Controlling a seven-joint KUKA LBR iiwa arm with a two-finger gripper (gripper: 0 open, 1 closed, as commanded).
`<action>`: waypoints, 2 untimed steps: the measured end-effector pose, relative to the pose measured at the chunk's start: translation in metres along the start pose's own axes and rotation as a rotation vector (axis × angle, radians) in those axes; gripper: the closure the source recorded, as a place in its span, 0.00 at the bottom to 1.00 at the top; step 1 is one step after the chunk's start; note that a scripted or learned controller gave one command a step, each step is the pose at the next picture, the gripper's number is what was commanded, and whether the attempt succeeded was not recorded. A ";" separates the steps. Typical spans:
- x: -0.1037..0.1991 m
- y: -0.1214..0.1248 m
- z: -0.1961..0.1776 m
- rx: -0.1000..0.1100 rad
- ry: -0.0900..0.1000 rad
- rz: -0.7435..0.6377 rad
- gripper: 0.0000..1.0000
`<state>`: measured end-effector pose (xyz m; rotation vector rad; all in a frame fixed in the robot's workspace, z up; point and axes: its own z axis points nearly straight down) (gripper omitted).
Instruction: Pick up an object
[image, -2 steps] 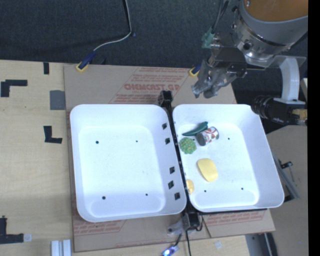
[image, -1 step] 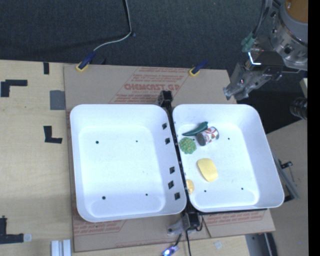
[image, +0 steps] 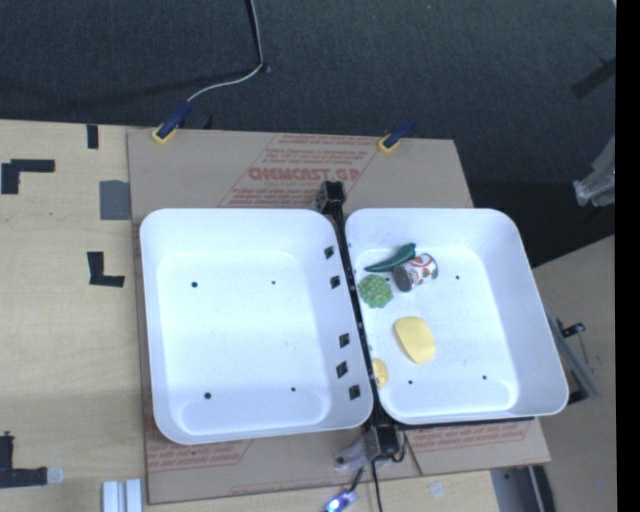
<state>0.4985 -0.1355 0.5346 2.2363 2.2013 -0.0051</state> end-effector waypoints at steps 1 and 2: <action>-0.069 -0.015 0.000 0.000 0.001 -0.009 1.00; -0.065 -0.014 0.000 0.000 0.003 -0.016 0.00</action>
